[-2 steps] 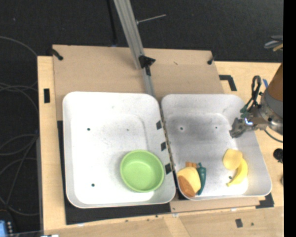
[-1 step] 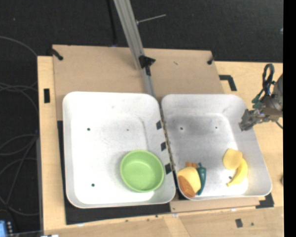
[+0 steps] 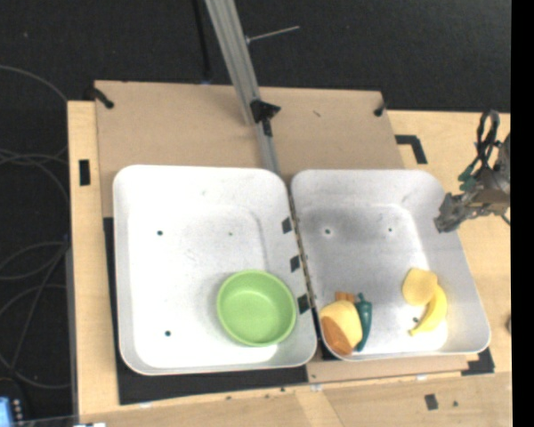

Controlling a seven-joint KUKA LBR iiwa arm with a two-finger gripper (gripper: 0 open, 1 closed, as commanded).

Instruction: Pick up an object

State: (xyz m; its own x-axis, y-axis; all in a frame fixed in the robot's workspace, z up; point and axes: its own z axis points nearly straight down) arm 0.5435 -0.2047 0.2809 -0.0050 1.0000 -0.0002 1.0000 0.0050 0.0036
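Place of the objects: near the front edge of the right bin [image 3: 387,189] lie a banana [image 3: 432,312] with a pale yellow piece [image 3: 418,285] touching its upper end, and, in the front left corner, an orange-yellow fruit [image 3: 340,325] with a dark green thing [image 3: 363,320] pressed against its right side.
Likely target: the task names no one object; I judge the banana group the most probable, because it is the nearest to the arm.
Long axis: the banana curves from lower left to upper right, nearly along the right wall of the bin.
Gripper: the gripper [image 3: 451,216] is at the right rim of the right bin, toward the back, and nothing is seen between its fingers.
Fingers: they are too small and dark, so I cannot tell if they are apart or together.
Key relation: the banana lies toward the front of the bin from the gripper and a little to the left, well apart; the orange-yellow fruit is farther, across the bin.
Coming move: in my judgement, travel forward along the right wall, then descend.
Other bin: the left bin [image 3: 160,194] bears a green bowl [image 3: 256,307] near its front right corner.
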